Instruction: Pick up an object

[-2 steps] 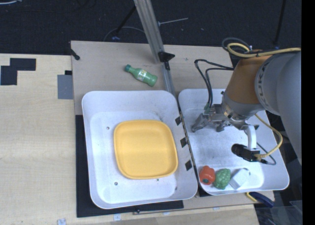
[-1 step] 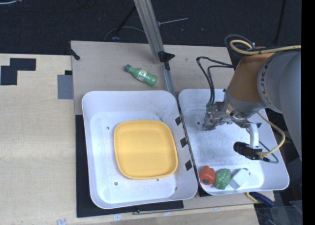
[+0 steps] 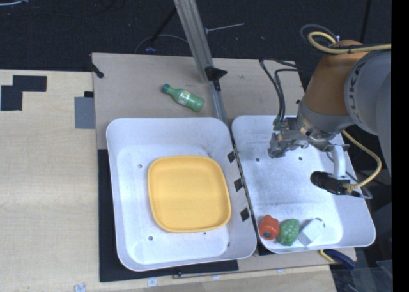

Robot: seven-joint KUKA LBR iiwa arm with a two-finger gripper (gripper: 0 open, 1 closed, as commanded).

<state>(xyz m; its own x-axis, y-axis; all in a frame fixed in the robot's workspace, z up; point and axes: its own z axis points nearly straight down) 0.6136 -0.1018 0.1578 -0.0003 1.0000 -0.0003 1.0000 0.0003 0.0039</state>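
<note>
My gripper (image 3: pixel 278 149) hangs over the upper part of the right bin (image 3: pixel 291 185), with nothing visible between its fingers. A red pepper (image 3: pixel 269 227), a green bumpy vegetable (image 3: pixel 289 231) and a small white and grey block (image 3: pixel 309 232) lie together at the right bin's near edge, well below the gripper. A yellow square plate (image 3: pixel 189 193) lies flat in the middle of the left bin (image 3: pixel 128 156).
A green bottle (image 3: pixel 183 97) lies on its side on the bench behind the left bin. A slanted aluminium rail (image 3: pixel 197 29) rises behind the bins, near their shared wall. The grey and orange arm (image 3: pixel 345 86) comes in from the right.
</note>
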